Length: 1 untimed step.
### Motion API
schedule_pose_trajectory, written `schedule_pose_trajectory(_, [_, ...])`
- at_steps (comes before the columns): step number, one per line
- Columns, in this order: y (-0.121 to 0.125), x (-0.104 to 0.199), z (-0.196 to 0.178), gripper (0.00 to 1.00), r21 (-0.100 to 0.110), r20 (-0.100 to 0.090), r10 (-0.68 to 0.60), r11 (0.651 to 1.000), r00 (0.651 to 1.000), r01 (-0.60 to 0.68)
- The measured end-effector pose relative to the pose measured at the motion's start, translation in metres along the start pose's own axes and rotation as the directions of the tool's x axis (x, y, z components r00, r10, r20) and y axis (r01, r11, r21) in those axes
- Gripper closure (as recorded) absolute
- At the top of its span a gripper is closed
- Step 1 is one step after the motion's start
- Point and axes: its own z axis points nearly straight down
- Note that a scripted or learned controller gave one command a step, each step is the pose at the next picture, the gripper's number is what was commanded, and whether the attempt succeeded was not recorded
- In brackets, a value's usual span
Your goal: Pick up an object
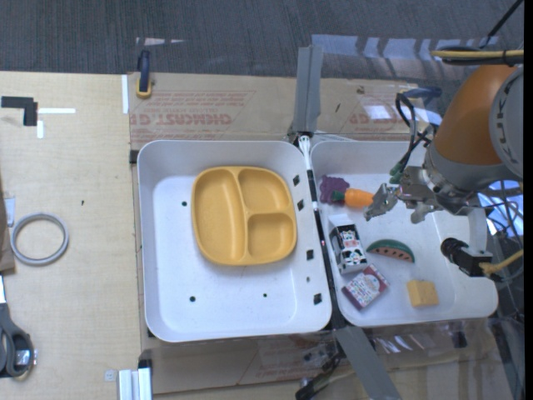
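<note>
Candidates for the pick lie in the right-hand shallow white bin: a small orange carrot-shaped toy touching a purple grape-like toy near the bin's inner wall, a black-and-white printed carton, a red patterned packet, a green-rimmed watermelon-slice toy and a yellow sponge-like block. The claw hangs over the upper part of this bin, just beside the carrot toy, with its two fingers spread apart and nothing between them. In my judgement the step in hand is the approach and descent. The carrot toy is nearest, but it touches the grape toy, so a finger could land on the neighbour and push both aside; straddling the carrot's narrow width, clear of the purple piece, looks the sounder course. The watermelon slice and yellow block stand apart from their neighbours and would allow a cleaner closure. Whichever is chosen, the fingers should reach well down its sides before closing. The left-hand white bin holds a yellow three-compartment plastic plate. Both bins sit over brown cardboard on the pale wooden tabletop, where a grey ring lies well to the left. Dark carpet lies beyond.
</note>
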Motion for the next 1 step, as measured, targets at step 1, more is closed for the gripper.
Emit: schedule_pose_trajectory(1, [0.0076, -0.0711, 0.0181, 0.00, 0.000, 0.000, 0.365, 0.931, 0.931, -0.365])
